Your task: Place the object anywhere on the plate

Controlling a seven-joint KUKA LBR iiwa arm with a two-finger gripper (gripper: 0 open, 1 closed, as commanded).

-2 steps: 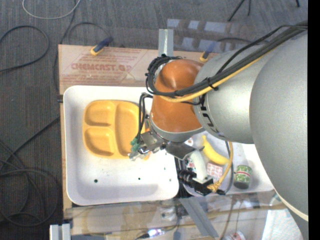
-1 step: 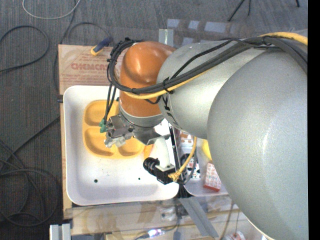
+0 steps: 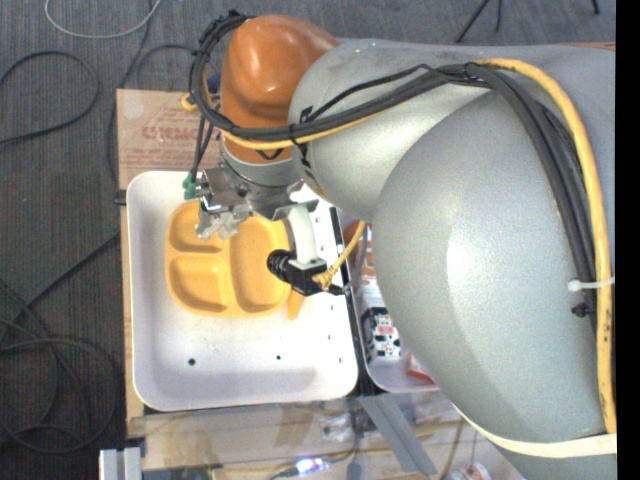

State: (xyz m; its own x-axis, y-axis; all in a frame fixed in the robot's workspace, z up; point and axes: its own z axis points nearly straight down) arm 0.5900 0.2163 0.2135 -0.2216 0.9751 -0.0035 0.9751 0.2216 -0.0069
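Tool (image 3: 215,218): above plate's far-left compartment; grip state cannot be told.
Plate (image 3: 225,268): yellow, in left bin (image 3: 240,373).
Object: not discernible; bearing from tool unknown.
Arm (image 3: 450,218): overhung right bin.

Two white bins (image 3: 240,383) sit on a cardboard sheet (image 3: 150,128), with black cables (image 3: 40,298) on grey carpet (image 3: 60,68).

plate (image 3: 215,273) | orange, divided compartments | flat in left bin (image 3: 160,368)
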